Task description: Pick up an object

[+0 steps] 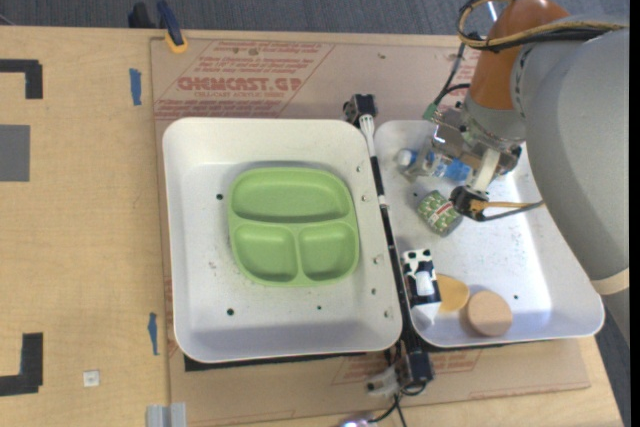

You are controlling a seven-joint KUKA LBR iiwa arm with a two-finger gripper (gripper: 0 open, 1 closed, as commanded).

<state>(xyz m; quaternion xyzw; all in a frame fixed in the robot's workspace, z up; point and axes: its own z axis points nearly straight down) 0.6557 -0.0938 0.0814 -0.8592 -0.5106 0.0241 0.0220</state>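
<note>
A tan desk (80,245) carries two white bins. The left bin (190,295) holds one green divided plate (294,224). The right bin (560,300) holds a green patterned object (436,211), a round wooden block (489,312) and the pincer (462,183), grip state unclear.

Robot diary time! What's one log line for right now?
arm: over right bin | gripper: low by green block | green tray: left bin | lifted: nothing seen

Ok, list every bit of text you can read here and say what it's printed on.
"CHEMCAST GP" in red, on the brown board under the bins.
Smaller red lines above and below it on the board: too blurred to read.
Faint red print along the board's lower edge: unreadable.
Green patterned packet in the right bin: any print too small to read.
</note>
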